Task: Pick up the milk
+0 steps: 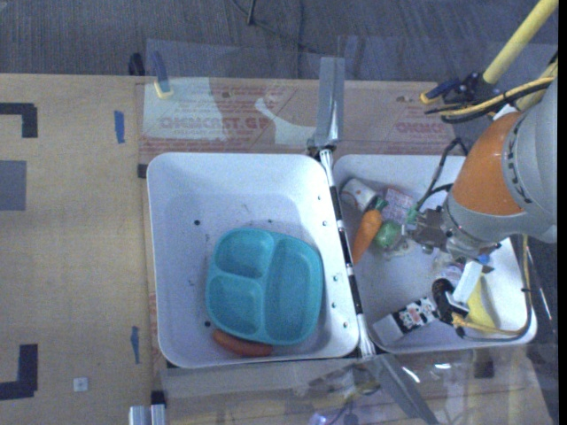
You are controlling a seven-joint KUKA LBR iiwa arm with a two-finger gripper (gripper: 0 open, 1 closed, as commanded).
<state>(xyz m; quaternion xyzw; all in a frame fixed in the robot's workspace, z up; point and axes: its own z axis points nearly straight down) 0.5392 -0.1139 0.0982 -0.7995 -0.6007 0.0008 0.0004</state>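
A small white carton with black patches, which I take for the milk (409, 316), lies on its side near the front wall of the right bin (390, 277). My gripper (413, 234) hangs over the back half of that bin, pointing left, well behind the carton. It is close to a green and clear object (392, 221) and an orange carrot (367, 230). Nothing from the bin shows lifted in the gripper.
A grey-white item (358, 192) lies in the right bin's back left corner, and a yellow banana (481, 309) at its front right. A white tag and black cable (461, 285) dangle under the wrist. The left bin (177, 202) holds a teal divided plate (265, 285) over a sausage (241, 343).
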